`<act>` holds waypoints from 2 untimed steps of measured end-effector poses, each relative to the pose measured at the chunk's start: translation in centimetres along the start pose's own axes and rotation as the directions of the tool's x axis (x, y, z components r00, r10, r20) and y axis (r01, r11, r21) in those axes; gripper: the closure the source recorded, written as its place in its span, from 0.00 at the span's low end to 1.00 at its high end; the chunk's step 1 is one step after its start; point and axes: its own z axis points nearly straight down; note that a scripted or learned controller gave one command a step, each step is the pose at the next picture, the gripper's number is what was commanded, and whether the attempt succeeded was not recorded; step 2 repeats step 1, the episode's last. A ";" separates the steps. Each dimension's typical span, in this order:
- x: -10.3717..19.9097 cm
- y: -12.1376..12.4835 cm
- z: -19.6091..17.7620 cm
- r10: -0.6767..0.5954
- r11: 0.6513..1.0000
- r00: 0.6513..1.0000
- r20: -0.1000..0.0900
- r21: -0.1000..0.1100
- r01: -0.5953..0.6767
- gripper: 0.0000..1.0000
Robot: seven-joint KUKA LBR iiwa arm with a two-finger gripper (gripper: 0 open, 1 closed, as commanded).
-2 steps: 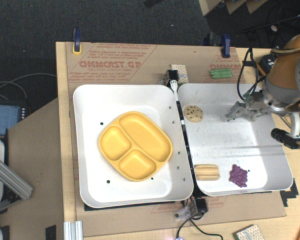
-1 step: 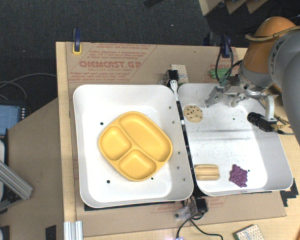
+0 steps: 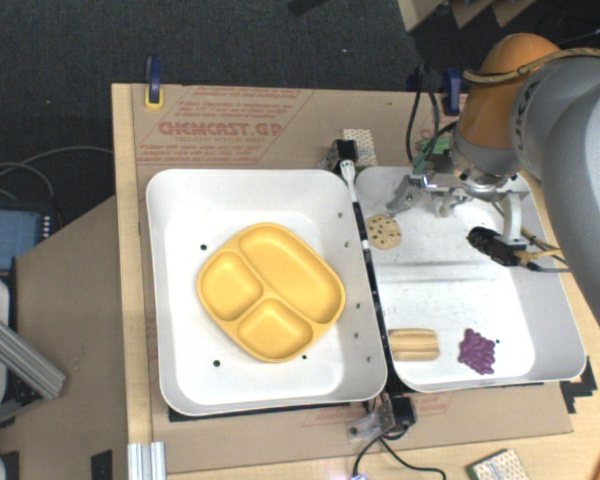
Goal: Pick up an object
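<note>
Approach step: gripper (image 3: 417, 194), finger spread indiscernible, hovers just beside the cookie (image 3: 384, 232); next, centre over cookie and descend.

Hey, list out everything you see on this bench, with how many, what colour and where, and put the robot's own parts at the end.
white bins: two, white, side by side on the bench
divided plate: one, yellow, three compartments, middle of the left bin
cookie: one, tan with dark spots, upper left of the right bin
bread-like roll: one, pale tan, front of the right bin
grape-like cluster: one, purple, front of the right bin, right of the roll
cardboard sheet: one, brown with red print, under the bins
arm: one, grey with orange band, reaching in from the right
gripper: one, metal, over the back of the right bin
</note>
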 end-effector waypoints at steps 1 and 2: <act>-4.1 -4.3 0.1 0.008 1.000 1.000 0.000 0.003 -0.008 0.00; -4.1 -4.3 0.1 0.008 1.000 1.000 0.000 0.003 -0.008 0.00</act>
